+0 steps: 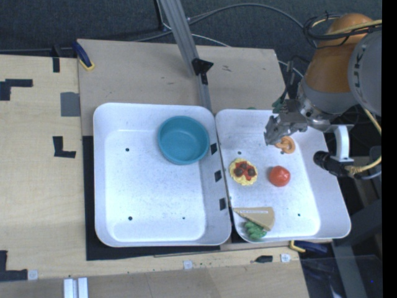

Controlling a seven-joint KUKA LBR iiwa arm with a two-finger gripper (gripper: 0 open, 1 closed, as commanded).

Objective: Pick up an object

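In the right bin (322, 225) lie a red tomato (279, 176), a small round pizza (243, 171), a sandwich wedge with green lettuce (257, 219) and an orange pretzel-like piece (286, 144). My gripper (277, 135) hangs low over the bin's far part, right above and touching the near edge of the orange piece, which it partly hides. A blue bowl (183, 139) sits in the far right corner of the left bin (124, 197).
A grey metal pole (186, 39) slants down from the top to the gap between the bins. The arm's orange band (338, 54) and cables fill the upper right. Wooden bench surface surrounds the bins on the left.
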